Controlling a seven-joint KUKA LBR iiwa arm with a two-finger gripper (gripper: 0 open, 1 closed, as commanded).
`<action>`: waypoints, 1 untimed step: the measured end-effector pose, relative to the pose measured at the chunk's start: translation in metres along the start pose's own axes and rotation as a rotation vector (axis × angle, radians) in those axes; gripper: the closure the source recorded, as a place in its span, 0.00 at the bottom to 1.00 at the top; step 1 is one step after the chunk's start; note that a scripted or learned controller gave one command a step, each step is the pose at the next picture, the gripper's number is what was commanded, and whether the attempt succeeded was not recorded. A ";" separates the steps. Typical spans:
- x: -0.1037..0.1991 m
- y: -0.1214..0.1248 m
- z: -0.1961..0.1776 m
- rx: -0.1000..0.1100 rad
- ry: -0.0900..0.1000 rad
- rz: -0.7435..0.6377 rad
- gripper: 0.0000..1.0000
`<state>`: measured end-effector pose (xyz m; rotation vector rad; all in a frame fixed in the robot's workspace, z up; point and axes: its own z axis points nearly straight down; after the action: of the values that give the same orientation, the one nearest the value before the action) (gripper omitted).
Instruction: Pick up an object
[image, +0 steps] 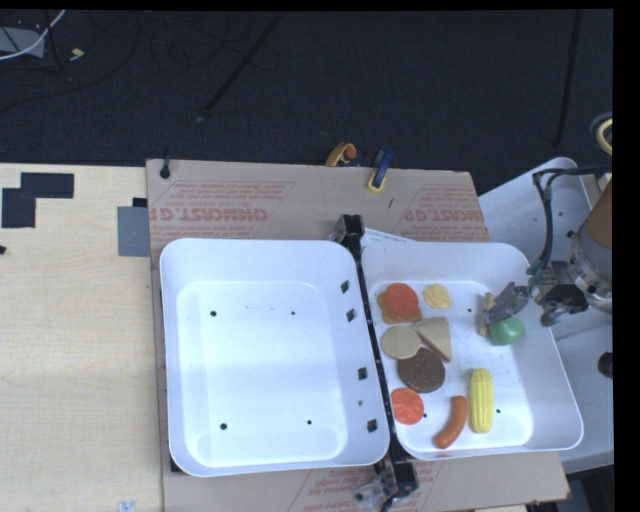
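The gripper hung at the green toy, right of the corn; whether it was spread could not be told. It should descend straight, centred over the toy.

The arm is cut off at the right edge beside the right bin, and the gripper partly hides a green object.

I see two bins side by side on a cardboard sheet. In the right bin, toy food clusters toward the left wall: a tomato slice, a bread wedge, a cookie. A corn cob lies right of a sausage. The left bin sits beside it.
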<state>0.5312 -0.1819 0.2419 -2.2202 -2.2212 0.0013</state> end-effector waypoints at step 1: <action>0.086 0.001 -0.070 -0.006 0.003 -0.009 0.00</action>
<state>0.5325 -0.0956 0.3122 -2.2120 -2.2331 -0.0086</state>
